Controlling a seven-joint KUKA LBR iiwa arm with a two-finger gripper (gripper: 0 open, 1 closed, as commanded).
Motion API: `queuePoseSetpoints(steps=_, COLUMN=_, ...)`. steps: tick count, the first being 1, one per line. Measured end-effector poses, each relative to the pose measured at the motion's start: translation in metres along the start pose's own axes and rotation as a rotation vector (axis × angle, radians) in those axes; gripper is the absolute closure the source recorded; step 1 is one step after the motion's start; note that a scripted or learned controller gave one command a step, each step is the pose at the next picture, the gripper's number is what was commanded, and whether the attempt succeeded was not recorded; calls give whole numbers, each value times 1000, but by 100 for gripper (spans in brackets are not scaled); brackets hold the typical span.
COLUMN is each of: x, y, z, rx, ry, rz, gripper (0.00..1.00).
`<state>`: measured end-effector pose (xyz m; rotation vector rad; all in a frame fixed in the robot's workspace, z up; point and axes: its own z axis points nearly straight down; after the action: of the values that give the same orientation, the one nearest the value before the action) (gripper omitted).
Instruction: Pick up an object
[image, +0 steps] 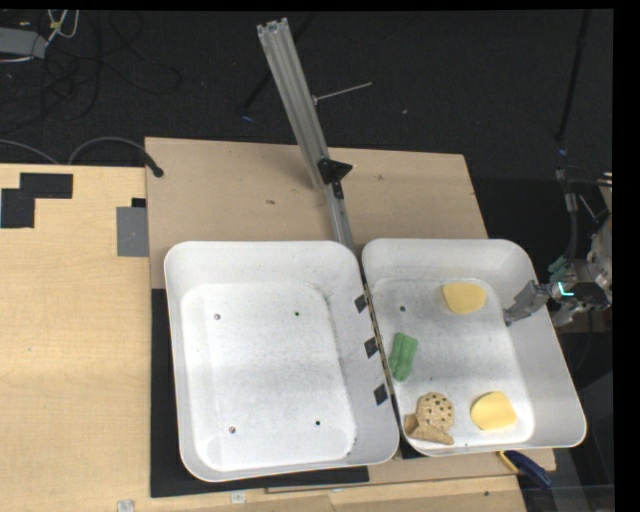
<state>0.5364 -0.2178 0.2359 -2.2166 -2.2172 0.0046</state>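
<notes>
A: Starting at the near edge. Logging a speckled biscuit piece (434, 415) and a yellow lump (493, 411), lying just beside each other low in the right bin (545, 385), close to its front wall.

B: Judging either as a candidate?

A: Rating the yellow lump as the easier one, standing clear on its open side. Marking the biscuit piece as awkward, crowding the front wall and leaving little room to close around it.

B: Moving on inward?

A: Recording a green block (403, 356), lying lengthwise hard by the wall shared with the left bin (200, 262). Flagging likely wall contact on any descent there.

B: Further back?

A: Noting a second yellow lump (465, 297) on open floor towards the far side, well apart from the other three. Noting the end effector (522, 304) hanging over the right rim, near that lump but not touching it. Judging this one the likeliest target, being closest to the reach from the right.

B: Clamped, apart, together?

A: Declining to rule; being unable to tell at this size and angle. Reporting nothing held.

B: Beyond the bins?

A: Observing a grey metal rail (300, 110) slanting up off the worktop (250, 190), playing no part in the pick.
</notes>
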Motion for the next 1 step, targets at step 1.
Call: queuePoseSetpoints(steps=1, x=0, y=1, z=-2, rx=-4, ry=-1, rz=0, gripper=0)
